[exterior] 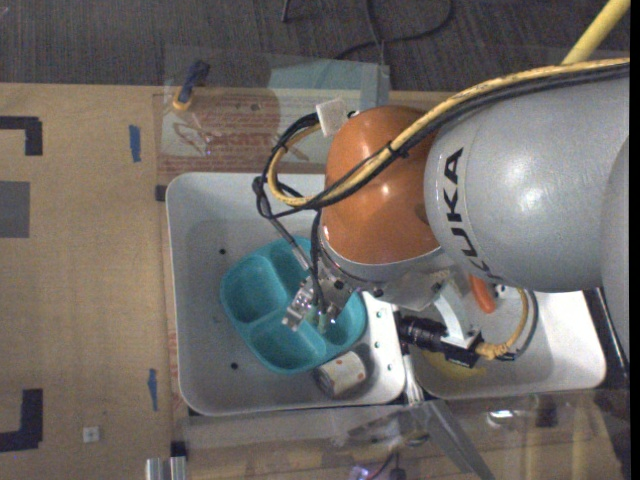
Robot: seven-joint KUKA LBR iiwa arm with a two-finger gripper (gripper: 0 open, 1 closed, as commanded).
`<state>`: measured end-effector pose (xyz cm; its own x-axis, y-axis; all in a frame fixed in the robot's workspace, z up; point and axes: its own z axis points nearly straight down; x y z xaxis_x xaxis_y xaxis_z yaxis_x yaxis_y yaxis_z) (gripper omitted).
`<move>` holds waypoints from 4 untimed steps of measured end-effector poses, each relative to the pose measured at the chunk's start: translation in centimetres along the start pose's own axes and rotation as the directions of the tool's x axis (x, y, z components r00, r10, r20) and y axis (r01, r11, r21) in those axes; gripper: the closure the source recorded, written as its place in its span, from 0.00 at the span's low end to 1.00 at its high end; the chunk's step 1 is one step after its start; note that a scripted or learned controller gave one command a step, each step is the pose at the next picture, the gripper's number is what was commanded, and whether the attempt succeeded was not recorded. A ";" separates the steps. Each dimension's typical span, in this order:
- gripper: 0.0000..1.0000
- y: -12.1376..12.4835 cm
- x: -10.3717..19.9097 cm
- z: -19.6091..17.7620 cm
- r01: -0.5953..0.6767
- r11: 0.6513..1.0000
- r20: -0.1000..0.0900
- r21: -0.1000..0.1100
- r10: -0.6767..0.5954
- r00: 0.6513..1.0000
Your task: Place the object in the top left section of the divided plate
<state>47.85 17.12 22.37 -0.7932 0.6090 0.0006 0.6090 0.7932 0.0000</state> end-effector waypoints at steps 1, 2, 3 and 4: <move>1.00 -2.8 -2.4 3.3 0.403 0.915 0.001 -0.002 -0.403 0.915; 1.00 -6.1 -4.9 8.6 0.611 0.792 0.002 -0.001 -0.611 0.792; 1.00 -4.1 -4.0 5.4 0.676 0.737 0.006 -0.002 -0.676 0.737; 1.00 4.4 0.2 10.9 0.865 0.501 0.012 0.001 -0.865 0.501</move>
<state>50.32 20.73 11.47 -0.9245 -0.3811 -0.0118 -0.3811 0.9245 -0.0008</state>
